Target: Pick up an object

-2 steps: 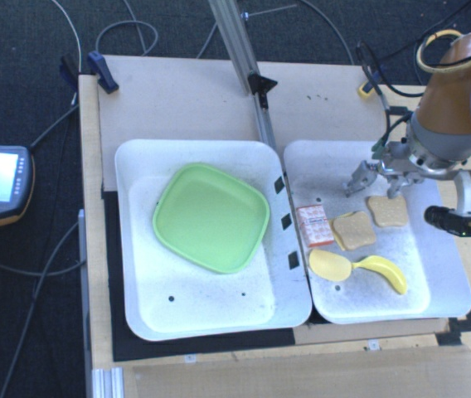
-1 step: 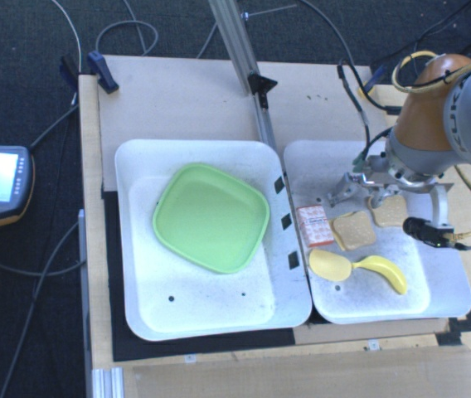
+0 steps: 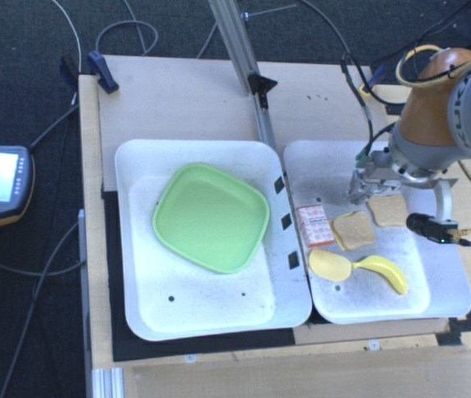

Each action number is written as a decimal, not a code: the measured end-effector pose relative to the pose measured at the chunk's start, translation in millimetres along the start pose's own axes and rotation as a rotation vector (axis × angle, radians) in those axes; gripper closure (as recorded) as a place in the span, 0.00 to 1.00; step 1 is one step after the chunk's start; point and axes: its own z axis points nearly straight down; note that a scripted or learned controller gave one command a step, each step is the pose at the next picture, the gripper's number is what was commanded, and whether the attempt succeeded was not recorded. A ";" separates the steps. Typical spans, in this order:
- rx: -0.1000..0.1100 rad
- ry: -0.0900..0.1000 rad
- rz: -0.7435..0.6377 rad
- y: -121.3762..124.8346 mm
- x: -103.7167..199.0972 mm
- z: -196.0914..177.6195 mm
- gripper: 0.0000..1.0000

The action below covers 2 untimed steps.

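While the arm [image 3: 434, 98] is being reached in from the upper right and bent downward, the gripper [image 3: 366, 187] is being held low over the right bin [image 3: 451, 293]; whether it is open cannot be told. Toast [image 3: 354, 230], a card [image 3: 314, 225] and a banana [image 3: 385, 272] are being left lying below it, a plate [image 3: 211, 217] in the left bin [image 3: 136, 305].

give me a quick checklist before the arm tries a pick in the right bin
1. Claw over the right bin: ok, it sits at the bin's upper part.
2. Claw holding nothing: cannot tell, its tips are too small to read.
3. Nearest targets free: ok, two tan toast slices lie just below the claw.
4. Yellow banana and yellow spoon-like piece lie apart from the toast: ok.
5. Small red and white packet close to the bin's left wall: not ok, tight for a grasp.
6. Green plate in the left bin, out of the way: ok.
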 end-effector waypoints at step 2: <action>-0.005 -0.001 0.001 10.5 -3.0 -108.7 1.00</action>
